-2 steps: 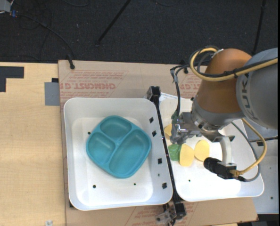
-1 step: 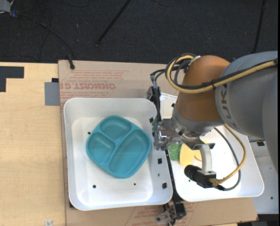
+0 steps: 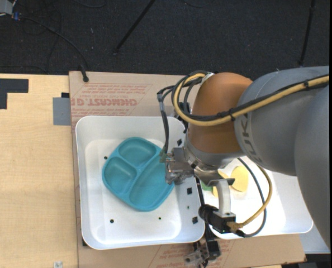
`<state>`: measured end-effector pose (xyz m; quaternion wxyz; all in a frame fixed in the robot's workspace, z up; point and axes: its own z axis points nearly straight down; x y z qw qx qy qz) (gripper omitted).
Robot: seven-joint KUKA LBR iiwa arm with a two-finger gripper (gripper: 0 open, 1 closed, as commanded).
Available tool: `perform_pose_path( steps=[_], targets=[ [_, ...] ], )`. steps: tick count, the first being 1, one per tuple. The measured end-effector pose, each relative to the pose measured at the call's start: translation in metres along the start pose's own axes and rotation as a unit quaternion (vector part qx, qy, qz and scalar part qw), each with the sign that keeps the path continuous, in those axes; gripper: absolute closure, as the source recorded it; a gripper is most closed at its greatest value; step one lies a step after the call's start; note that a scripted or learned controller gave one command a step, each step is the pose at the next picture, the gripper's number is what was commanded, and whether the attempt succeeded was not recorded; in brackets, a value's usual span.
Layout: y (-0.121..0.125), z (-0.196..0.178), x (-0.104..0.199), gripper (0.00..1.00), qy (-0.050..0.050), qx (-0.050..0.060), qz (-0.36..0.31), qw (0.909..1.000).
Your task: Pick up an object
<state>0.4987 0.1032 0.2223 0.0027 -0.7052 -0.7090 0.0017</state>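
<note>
A teal divided plate (image 3: 133,173) lies flat in the left white bin (image 3: 93,149), toward its right side. My gripper (image 3: 176,173) hangs at the plate's right edge, close to the wall between the two bins. The grey arm with its orange band (image 3: 219,108) covers most of the gripper from above. Whether the gripper touches the plate is hidden. A yellow object (image 3: 240,178) and a bit of something green (image 3: 209,186) peek out from under the arm in the right bin (image 3: 292,219).
Black cables loop around the wrist and hang over the right bin. A brown cardboard sheet (image 3: 115,96) lies under both bins. Bare wooden bench (image 3: 26,172) stretches to the left.
</note>
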Motion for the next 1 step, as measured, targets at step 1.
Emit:
perform_pose_path(
  steps=[1],
  targets=[
    [0.0005,0.0,-0.0021,0.0,-0.001,0.0,0.002,1.0]
  ],
)
